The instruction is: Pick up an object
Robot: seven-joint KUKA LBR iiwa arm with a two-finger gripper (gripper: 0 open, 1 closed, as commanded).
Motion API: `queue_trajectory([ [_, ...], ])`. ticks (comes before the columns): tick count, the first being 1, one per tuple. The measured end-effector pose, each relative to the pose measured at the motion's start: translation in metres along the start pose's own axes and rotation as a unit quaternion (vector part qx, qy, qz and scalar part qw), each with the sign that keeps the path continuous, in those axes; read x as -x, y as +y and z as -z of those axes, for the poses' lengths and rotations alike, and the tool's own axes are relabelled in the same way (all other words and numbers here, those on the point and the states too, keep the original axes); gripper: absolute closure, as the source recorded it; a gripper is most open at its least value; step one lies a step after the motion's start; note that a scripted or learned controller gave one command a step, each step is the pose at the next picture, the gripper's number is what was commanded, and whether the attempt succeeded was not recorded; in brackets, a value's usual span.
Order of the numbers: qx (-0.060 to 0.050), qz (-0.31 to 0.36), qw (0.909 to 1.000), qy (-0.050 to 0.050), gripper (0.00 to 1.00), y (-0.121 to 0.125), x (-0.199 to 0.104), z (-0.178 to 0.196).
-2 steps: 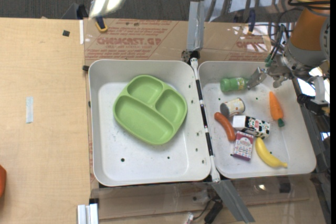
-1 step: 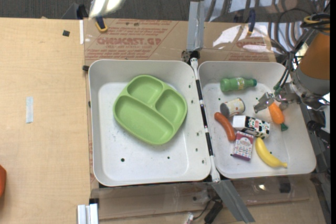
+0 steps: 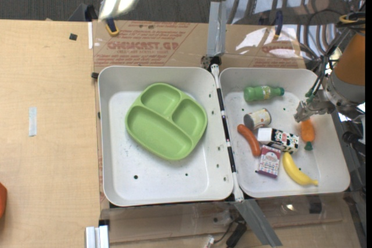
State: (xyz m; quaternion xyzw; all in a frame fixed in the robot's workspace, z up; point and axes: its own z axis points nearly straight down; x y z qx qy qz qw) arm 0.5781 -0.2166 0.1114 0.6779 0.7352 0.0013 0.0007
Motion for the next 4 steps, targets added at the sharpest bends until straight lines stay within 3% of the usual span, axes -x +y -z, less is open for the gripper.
queue_trajectory([
  [1, -0.002, 0.002, 1.0, -0.001, 1.0, 0.069, 0.0, -0.021],
  [2, -0.002, 0.003, 1.0, 0.0, 0.0, 0.069, -0.001, -0.021],
  [4, -0.002, 0.05, 0.9987, 0.004, 0.0, -0.047, -0.005, -0.02],
])
